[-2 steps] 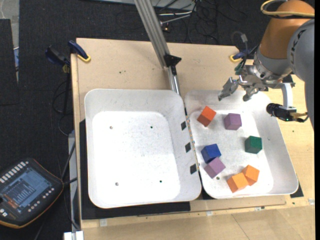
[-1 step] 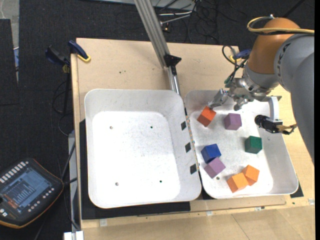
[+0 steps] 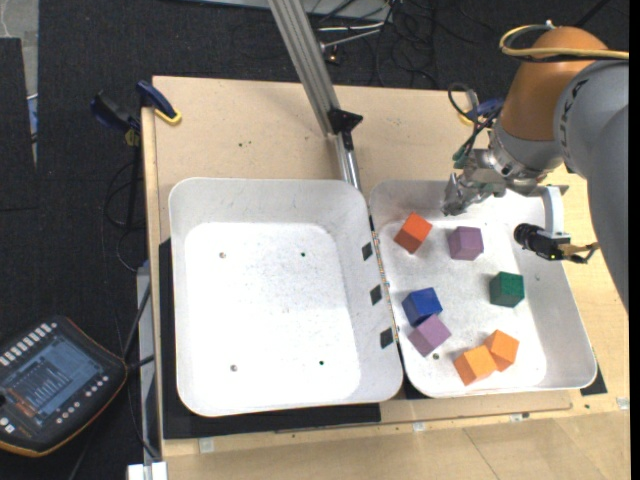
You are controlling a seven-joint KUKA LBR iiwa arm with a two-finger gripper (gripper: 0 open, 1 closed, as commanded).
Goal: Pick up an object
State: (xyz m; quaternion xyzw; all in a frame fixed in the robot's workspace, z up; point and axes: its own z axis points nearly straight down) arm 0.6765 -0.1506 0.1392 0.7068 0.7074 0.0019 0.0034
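Your hand (image 3: pixel 458 204) hovers at the far edge of the right bin (image 3: pixel 572 360), nothing visibly in it; whether it is open, you cannot tell. It seems the approach step. The nearest picks, the orange cube (image 3: pixel 412 233) and purple cube (image 3: pixel 465 242), call for a descent.

Grey arm (image 3: pixel 590 108) reaching in from the right, gripper (image 3: pixel 458 200) angled down and leftward

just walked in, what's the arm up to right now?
The grey KUKA arm's gripper hangs over the far end of the right white bin, near the orange cube and purple cube. Nothing shows as picked up. All the small blocks lie in that bin; the left white bin sits alongside.
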